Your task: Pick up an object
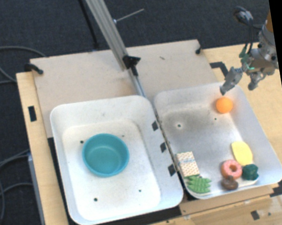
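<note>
My gripper (242,81) hangs over the far right corner of the right bin (201,126), its two fingers spread open with nothing between them. An orange ball (224,105) lies just below and left of the fingertips, apart from them. Along the bin's near edge lie a yellow piece (241,151), a pink donut (230,169), a dark green piece (250,172), a brown piece (229,184), a green leafy piece (198,184) and a checked waffle block (187,164).
The left bin (72,146) holds a teal bowl (105,154). A slanted metal pole (112,34) rises from the back between the bins. Dark cables lie on the floor at the left.
</note>
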